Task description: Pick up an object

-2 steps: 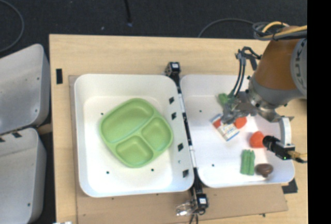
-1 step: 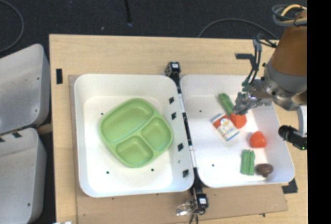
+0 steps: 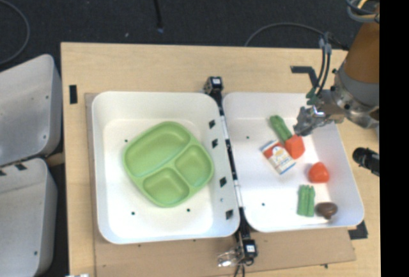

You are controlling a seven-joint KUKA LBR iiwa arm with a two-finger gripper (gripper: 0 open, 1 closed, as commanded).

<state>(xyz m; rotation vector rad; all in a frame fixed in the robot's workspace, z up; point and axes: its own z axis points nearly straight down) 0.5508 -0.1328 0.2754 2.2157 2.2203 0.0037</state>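
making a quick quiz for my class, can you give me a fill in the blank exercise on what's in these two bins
1. The green divided plastic plate lies in the ______ bin of the two as the camera sees them.
2. That plate has ______ compartments.
3. The small white carton with a red label lies in the same shallow white bin as the round ______ ball.
4. The two-finger gripper hangs over the ______ bin.

Missing words: left; three; orange-red; right

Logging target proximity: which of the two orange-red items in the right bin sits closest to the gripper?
The upper orange one, beside the small carton, just below the gripper; the other lies lower right.
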